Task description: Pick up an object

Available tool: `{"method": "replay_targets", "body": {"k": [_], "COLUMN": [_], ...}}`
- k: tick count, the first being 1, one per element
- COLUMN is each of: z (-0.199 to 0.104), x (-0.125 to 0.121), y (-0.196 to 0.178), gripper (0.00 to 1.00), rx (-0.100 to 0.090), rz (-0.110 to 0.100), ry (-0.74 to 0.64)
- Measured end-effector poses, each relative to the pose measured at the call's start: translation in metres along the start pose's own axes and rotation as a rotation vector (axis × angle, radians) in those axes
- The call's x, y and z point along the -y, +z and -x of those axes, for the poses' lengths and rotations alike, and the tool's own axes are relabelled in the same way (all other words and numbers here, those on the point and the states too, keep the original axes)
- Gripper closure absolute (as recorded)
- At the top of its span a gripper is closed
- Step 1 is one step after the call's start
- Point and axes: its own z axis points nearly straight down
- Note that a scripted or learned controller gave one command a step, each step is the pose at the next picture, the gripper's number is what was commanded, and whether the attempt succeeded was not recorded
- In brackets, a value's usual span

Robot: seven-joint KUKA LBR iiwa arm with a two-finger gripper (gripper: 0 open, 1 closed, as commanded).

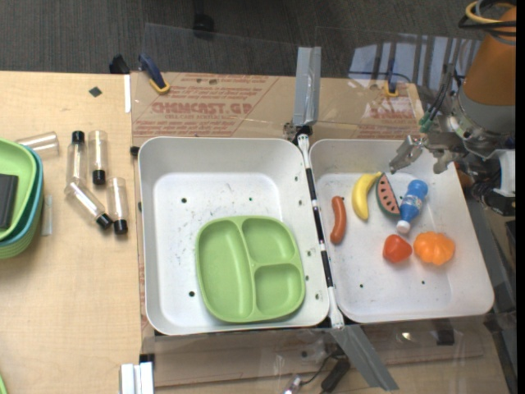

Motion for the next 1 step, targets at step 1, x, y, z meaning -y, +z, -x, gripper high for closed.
{"method": "replay_targets", "body": {"k": [1], "z": [0.0005], "x": [-0.0001], "y": [-0.0083], "gripper": [1.00], "rx": [0.001], "rz": [-0.001], "ry": [-0.002]}}
